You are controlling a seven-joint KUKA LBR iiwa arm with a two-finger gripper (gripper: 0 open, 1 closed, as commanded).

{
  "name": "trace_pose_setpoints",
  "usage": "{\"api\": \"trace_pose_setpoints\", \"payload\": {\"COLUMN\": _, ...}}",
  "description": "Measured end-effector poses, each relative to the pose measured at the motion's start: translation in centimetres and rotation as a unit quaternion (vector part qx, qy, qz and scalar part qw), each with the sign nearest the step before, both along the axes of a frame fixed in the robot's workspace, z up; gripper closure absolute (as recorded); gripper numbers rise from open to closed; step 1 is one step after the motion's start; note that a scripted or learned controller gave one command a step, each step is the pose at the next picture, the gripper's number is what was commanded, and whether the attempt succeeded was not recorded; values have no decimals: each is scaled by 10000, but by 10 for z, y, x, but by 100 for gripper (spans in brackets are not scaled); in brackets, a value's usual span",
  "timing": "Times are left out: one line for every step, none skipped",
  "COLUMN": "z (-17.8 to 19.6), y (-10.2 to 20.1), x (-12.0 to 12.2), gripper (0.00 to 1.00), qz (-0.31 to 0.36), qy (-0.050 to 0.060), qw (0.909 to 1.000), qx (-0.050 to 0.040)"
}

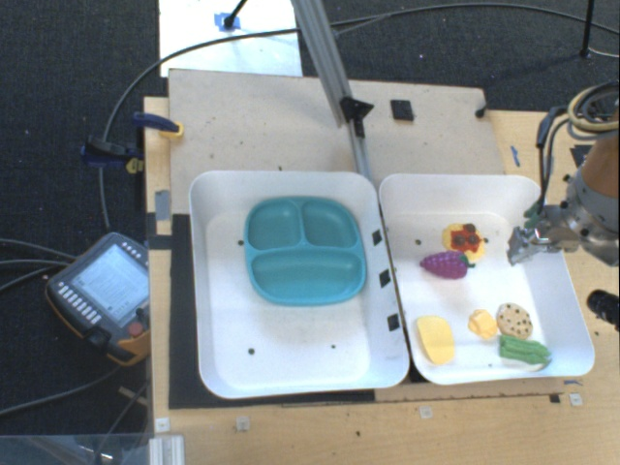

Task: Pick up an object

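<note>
Two shallow white bins sit side by side on the worktop (252, 114). The left bin (223, 347) holds one thing: a teal divided plate (305, 250) with three compartments, lying flat toward the bin's far half. The right bin (557, 289) holds six small toy foods. A purple bunch of grapes (445, 264) lies near the middle, touching a yellow-and-red piece (465, 238) just behind it. Toward the near edge lie a yellow wedge (436, 339), a small orange-yellow lump (481, 324), a speckled round cookie (513, 320) and a green vegetable (524, 352), the last three close together. The arm's gripper (528, 242) hangs over the right bin's right side, apart from every toy; whether its jaws are spread or pressed together cannot be told. One handheld control pad (102, 294) rests left of the worktop.
</note>
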State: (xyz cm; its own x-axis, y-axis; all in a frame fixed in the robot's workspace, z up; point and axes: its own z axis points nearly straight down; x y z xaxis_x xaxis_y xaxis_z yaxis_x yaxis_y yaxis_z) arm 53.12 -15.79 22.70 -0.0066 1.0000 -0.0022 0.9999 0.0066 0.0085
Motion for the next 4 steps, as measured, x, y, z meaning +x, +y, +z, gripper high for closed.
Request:
{"api": "trace_pose_setpoints", "payload": {"z": 23, "y": 0, "x": 1, "gripper": 100, "qz": -2, "qy": 20, "qw": 10000, "qx": 6}}
{"api": "trace_pose_setpoints", "payload": {"z": 10, "y": 52, "x": 11, "gripper": 100, "qz": 17, "qy": 36, "qw": 10000, "qx": 17}}
{"api": "trace_pose_setpoints", "payload": {"z": 1, "y": 111, "x": 24, "gripper": 100, "qz": 22, "qy": 35, "qw": 10000, "qx": 20}}
{"api": "trace_pose_setpoints", "payload": {"z": 7, "y": 158, "x": 28, "gripper": 100, "qz": 19, "qy": 34, "qw": 10000, "qx": 20}}
